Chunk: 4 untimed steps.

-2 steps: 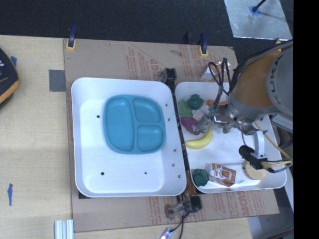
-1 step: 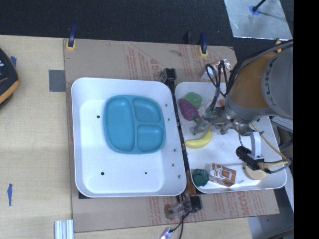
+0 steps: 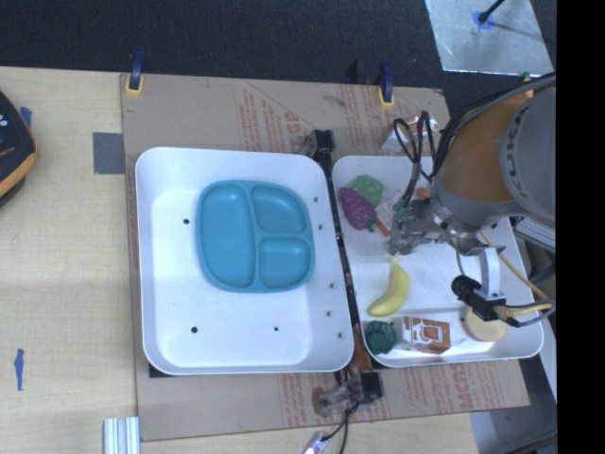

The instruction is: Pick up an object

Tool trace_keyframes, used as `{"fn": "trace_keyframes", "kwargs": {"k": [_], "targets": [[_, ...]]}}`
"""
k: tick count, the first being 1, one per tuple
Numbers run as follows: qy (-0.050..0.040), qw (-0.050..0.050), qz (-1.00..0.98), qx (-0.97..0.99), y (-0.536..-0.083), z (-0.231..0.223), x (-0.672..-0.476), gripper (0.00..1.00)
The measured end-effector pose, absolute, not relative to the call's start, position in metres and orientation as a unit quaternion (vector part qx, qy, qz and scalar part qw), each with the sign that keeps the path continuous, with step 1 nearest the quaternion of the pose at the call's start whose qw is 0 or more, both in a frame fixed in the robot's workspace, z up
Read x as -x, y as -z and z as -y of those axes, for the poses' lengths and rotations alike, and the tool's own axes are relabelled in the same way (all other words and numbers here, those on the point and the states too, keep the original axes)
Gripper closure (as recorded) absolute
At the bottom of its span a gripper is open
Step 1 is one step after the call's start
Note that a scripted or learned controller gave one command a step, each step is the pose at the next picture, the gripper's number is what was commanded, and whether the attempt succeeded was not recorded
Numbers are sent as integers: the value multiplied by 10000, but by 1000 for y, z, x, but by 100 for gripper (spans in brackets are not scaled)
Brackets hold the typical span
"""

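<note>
1. You cannot tell how the gripper point(image 3: 408, 230) fingers stand (too blurred); it hangs inside the right bin point(image 3: 515, 350).
2. That bin holds your banana point(image 3: 391, 289), purple grapes point(image 3: 356, 206), a green piece point(image 3: 381, 335) and a carton point(image 3: 425, 334).
3. The left bin point(image 3: 165, 253) holds a blue divided plate point(image 3: 255, 235).

L bin point(image 3: 161, 253): blue tray point(image 3: 253, 235) | R bin point(image 3: 515, 348): banana point(image 3: 391, 289), purple grapes point(image 3: 357, 208), end effector point(image 3: 408, 235) just above banana

Blue divided plate point(image 3: 255, 235) in left bin point(image 3: 156, 253), cardboard sheet point(image 3: 236, 112)
</note>
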<state>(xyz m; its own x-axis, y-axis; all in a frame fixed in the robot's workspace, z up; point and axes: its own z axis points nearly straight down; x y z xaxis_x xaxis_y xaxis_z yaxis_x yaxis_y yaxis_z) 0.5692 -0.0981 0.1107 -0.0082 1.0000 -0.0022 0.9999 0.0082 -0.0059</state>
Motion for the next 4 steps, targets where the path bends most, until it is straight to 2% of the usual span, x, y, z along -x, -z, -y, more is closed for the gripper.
{"fn": "trace_keyframes", "kwargs": {"k": [1, 2, 3, 4], "targets": [[-28, 12, 7100, 7042, -111, 98, -569, 0], [-16, 12, 7089, 7053, -91, 107, -529, 0], [-25, 13, 7097, 7044, -102, 108, -529, 100], [-5, 10, 7087, 7055, -192, 43, -558, 100]]}}
